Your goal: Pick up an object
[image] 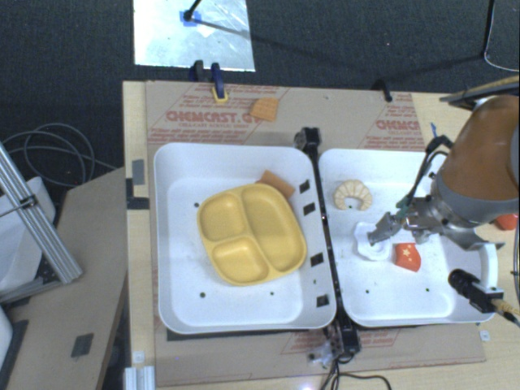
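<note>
Camera view: the jaws [383, 236], whose spread cannot be told, hover over a white object [371, 249] near the right bin's [406, 311] left wall, beside a red piece [407, 256]. A good pick likely means centring on 1 item before closing.

In the right bin [390, 311] I see a pale croissant [353, 193] near the far edge, a small white piece [372, 249], perhaps a cup, and a red strawberry-like piece [408, 256] just beside it.

Smooth matt yellow plastic tray [252, 236], glossy white plastic bins [175, 218], printed brown cardboard [341, 112] beneath.
</note>
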Robot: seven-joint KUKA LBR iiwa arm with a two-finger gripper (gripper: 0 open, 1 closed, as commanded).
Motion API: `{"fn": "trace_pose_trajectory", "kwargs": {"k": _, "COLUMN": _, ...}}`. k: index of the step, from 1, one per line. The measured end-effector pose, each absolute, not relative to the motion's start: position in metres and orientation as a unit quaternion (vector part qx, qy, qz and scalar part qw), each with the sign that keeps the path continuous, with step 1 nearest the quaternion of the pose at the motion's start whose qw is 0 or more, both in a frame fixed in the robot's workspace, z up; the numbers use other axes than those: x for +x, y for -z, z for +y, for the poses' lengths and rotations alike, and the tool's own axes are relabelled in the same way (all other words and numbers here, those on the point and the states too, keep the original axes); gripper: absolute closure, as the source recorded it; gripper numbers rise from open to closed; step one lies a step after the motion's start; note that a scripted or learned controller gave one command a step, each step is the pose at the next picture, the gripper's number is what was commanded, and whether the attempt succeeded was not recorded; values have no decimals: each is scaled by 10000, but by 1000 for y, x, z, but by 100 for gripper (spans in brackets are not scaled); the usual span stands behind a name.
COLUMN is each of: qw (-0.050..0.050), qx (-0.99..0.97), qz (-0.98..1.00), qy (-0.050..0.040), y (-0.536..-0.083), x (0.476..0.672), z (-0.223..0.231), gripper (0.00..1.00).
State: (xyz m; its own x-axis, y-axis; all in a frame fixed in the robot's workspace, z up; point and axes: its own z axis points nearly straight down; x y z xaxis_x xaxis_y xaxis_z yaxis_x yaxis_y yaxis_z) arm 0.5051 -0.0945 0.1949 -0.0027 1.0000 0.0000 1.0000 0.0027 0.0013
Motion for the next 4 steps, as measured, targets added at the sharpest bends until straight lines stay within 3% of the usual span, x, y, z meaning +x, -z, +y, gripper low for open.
{"fn": "trace_pose_trajectory", "kwargs": {"k": 1, "qw": 39, "qx": 7081, "qz": 7061, "qy": -7, "y": -82, "x": 491, "z": -150, "gripper": 0}}
{"fn": "trace_pose_trajectory", "kwargs": {"k": 2, "qw": 100, "qx": 7075, "qz": 7067, "qy": -27, "y": -207, "x": 536, "z": -211, "gripper": 0}}
{"fn": "trace_pose_trajectory", "kwargs": {"k": 3, "qw": 58, "qx": 7060, "qz": 7082, "qy": -22, "y": -99, "x": 505, "z": -208, "gripper": 0}}
{"fn": "trace_pose_trajectory", "kwargs": {"k": 4, "qw": 36, "qx": 7044, "qz": 7098, "qy": -21, "y": -85, "x": 579, "z": -205, "gripper": 0}}
